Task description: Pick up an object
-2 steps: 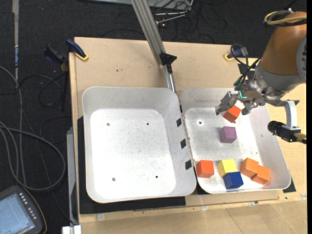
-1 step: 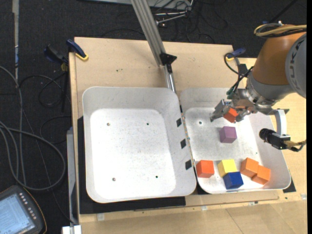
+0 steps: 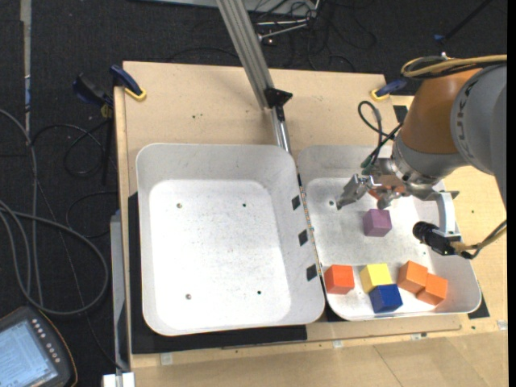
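In the right bin (image 3: 322, 216), the gripper (image 3: 372, 193) hangs above the floor, just beside and above a purple cube (image 3: 376, 222). Its fingers are spread apart and nothing is between them. The purple cube lies alone near the middle of this bin. Along the front wall sit 5 more blocks: an orange cube (image 3: 339, 278), a yellow cube (image 3: 375, 276), a blue cube (image 3: 386, 297) and 2 orange blocks (image 3: 424, 282) touching each other.
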You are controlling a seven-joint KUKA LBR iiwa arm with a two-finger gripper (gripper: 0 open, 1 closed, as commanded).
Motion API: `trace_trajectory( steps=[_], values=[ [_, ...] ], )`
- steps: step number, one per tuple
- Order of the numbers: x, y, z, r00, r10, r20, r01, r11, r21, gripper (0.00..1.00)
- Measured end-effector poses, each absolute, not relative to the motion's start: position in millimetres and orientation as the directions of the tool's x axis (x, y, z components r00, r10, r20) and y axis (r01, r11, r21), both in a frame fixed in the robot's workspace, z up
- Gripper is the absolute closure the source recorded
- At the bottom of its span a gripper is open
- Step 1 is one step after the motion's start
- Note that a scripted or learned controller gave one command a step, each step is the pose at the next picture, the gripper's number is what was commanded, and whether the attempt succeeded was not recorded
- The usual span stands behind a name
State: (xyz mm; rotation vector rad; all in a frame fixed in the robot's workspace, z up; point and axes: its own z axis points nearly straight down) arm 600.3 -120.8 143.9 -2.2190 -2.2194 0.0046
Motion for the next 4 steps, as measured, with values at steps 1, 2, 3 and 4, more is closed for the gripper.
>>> trace_trajectory(
  steps=[1, 2, 3, 4],
  values=[
    [600.0, -120.3, 92.9, 0.0, 1.0, 0.0, 1.0, 0.0, -0.002, 0.0],
    [601.0, -120.8, 105.6, 0.001, 1.0, -0.001, 1.0, -0.001, 0.002, 1.0],
    [594.2, -122.5, 165.1, 0.001, 1.0, -0.002, 1.0, -0.001, 0.006, 1.0],
    [595.8, -122.9, 218.1, -0.002, 1.0, -0.002, 1.0, 0.002, 0.007, 1.0]
  ],
)
